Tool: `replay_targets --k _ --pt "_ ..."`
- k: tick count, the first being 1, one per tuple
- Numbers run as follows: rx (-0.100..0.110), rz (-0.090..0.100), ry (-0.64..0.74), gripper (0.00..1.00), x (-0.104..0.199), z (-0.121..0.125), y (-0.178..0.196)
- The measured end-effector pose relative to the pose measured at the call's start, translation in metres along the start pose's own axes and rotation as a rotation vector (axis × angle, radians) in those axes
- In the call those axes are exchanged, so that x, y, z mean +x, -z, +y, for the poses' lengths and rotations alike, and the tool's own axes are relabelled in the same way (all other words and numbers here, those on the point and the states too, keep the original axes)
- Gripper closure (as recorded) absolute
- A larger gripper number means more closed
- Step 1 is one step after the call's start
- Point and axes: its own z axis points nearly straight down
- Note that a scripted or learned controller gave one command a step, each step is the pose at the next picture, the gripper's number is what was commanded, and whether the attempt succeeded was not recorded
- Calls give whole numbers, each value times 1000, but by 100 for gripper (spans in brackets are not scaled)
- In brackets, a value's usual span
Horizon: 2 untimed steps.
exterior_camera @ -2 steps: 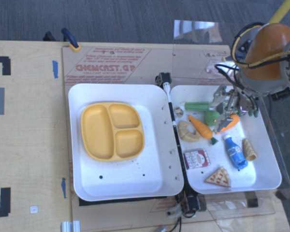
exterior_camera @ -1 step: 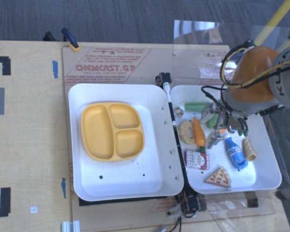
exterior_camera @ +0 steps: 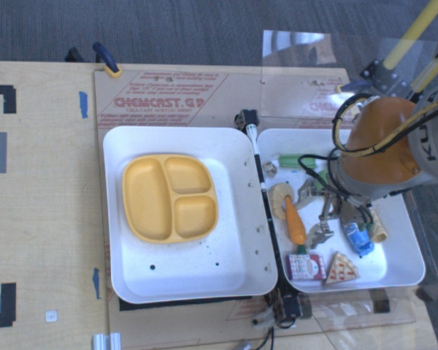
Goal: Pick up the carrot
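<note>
The orange carrot (exterior_camera: 296, 222) lies lengthwise in the left part of the right bin (exterior_camera: 405, 261), its thin end pointing away from the camera. My gripper (exterior_camera: 314, 211) hangs low over the bin just right of the carrot, open, with one finger near the carrot's upper end and the other near its lower end. Nothing is held between the fingers. The arm's orange band (exterior_camera: 379, 152) covers the bin's upper right.
Around the carrot lie a tan piece (exterior_camera: 281, 199), a green item (exterior_camera: 299, 162), a blue item (exterior_camera: 358, 239), a pizza slice (exterior_camera: 341, 268) and a red-and-white packet (exterior_camera: 304, 266). The left bin (exterior_camera: 131, 268) holds a yellow divided plate (exterior_camera: 171, 197).
</note>
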Motion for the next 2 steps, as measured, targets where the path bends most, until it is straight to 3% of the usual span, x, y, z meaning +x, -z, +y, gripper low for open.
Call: replay_targets --k 1,2 --pt "-5 1 -283 0 3 -1 0" --pt "-1 1 -563 0 -47 -4 -2"
